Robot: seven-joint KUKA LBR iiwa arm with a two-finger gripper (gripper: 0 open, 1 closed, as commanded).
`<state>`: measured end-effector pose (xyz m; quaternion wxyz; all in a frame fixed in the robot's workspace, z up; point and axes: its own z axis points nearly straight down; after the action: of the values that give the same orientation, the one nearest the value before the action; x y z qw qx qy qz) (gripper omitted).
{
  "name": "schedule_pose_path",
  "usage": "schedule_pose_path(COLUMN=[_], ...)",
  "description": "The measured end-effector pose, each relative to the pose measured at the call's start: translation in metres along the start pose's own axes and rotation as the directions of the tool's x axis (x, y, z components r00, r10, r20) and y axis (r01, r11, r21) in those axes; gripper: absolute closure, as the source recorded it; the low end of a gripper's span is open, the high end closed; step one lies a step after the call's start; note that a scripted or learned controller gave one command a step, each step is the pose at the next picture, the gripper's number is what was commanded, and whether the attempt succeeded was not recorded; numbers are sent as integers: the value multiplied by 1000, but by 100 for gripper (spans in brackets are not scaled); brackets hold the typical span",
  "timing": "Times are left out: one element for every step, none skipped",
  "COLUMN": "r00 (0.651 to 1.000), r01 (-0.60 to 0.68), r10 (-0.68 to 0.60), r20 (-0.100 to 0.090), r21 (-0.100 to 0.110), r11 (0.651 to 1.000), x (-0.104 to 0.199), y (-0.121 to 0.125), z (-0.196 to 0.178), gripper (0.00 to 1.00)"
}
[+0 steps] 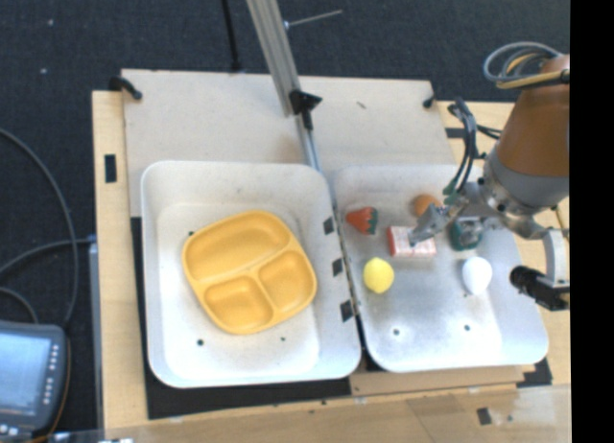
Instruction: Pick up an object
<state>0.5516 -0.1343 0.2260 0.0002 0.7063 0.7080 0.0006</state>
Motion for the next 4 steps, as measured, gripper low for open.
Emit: schedule_pose_path(r00=[1000, 1000, 1000, 1000], r01=[-1, -3, -9, -10], r10=[1, 3, 9, 10], r20=[0, 1, 7, 8], r21=[-1, 6, -21, -27], r11=[1000, 1000, 1000, 1000], x=[0, 4, 9, 8], y=[0, -8, 3, 7], z=[0, 58, 104, 104], gripper=[0, 0, 0, 0])
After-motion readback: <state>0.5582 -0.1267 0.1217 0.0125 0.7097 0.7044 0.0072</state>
